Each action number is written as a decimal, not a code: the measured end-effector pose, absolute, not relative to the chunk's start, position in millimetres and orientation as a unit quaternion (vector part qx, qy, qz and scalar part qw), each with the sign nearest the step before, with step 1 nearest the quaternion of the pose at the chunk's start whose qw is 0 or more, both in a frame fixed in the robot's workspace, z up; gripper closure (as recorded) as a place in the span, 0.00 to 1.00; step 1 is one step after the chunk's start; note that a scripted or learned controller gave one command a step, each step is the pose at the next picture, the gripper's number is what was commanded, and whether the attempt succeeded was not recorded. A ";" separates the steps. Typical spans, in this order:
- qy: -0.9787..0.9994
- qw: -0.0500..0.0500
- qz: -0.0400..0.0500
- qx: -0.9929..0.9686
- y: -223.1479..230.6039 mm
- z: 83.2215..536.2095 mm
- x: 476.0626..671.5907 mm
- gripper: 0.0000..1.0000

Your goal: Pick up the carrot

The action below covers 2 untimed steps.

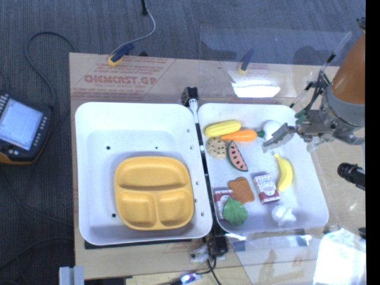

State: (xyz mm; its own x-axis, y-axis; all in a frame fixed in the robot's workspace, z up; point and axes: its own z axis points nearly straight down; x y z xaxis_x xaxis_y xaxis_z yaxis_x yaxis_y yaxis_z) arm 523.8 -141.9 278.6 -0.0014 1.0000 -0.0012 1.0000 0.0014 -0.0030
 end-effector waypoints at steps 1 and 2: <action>-0.640 0.003 0.004 -0.768 -138.6 184.9 595.8 0.00; -0.597 -0.001 0.000 -0.802 -148.8 96.2 632.0 0.00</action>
State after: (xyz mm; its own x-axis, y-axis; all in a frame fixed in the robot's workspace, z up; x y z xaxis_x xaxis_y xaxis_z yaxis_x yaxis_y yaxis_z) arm 632.0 -148.8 96.2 0.2870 0.9579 -0.0015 0.9579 -0.2870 0.0004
